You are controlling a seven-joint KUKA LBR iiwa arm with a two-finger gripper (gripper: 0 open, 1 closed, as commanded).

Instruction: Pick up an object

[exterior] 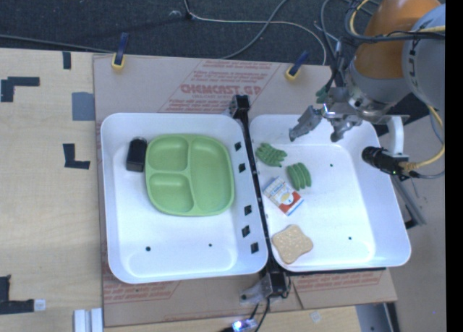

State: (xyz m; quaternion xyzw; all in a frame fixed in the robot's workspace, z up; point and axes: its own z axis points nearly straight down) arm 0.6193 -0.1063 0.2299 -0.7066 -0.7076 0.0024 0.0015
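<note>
White plastic formed the two shallow bins seen side by side in the camera view, the left bin (116, 200) and the right bin (376, 222) being parted by a dark divider strip. Both were set on a sheet of brown cardboard (210, 84) that was pinned at its far edge by two yellow clamps.

In the left bin, a green sectioned plate (190, 174) was laid flat near the middle, and a small black block (136, 155) was seen just beside the plate's left rim.

In the right bin, four small things were grouped toward the left side: a green leafy piece (270, 154) nearest the divider at the far end, a green pod-like piece (299, 175) just to its right, a small white carton (282, 195) with red and blue print nearer the camera, and a tan slice of toast (291, 244) at the near edge.

The gripper (320, 129) was positioned over the far edge of the right bin, above and apart from the green pieces. Its two fingers (302, 125) were spread wide, and nothing was held between them. The orange band (394, 19) of the arm was seen at the upper right.
</note>
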